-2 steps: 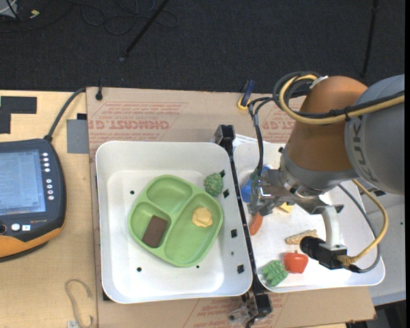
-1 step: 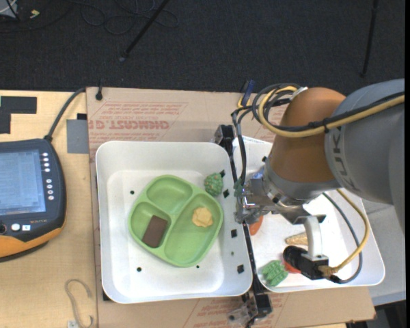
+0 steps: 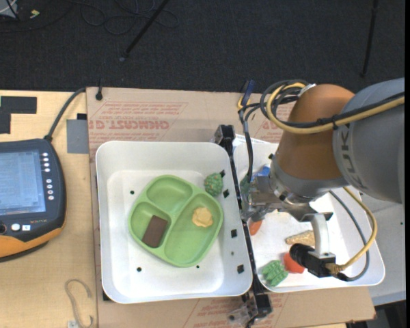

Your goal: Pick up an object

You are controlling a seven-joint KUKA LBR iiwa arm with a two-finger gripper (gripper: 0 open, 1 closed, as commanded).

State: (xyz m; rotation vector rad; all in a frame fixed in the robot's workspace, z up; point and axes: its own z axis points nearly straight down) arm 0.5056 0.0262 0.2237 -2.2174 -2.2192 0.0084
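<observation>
My gripper [image 3: 257, 205] is low over the left side of the right bin [image 3: 369, 268], mostly hidden under the arm's orange wrist band [image 3: 314, 125]. Just below it lies a small orange-red piece [image 3: 254, 227]. A tan wedge [image 3: 301, 238], a red piece [image 3: 295, 264] and a green knobbly toy [image 3: 273, 272] lie nearer the bin's front. A blue item [image 3: 262, 172] peeks out by the arm. In the left bin [image 3: 116, 251], a green divided plate [image 3: 165, 188] carries a brown block [image 3: 154, 230] and a yellow lump [image 3: 203, 216]. A green broccoli-like toy [image 3: 214, 182] sits beside the plate.
A black divider [image 3: 234, 210] runs between the two bins. Yellow and black cables [image 3: 359, 248] loop off the arm over the right bin. A tablet-like pendant [image 3: 20, 190] lies on the bench at far left.
</observation>
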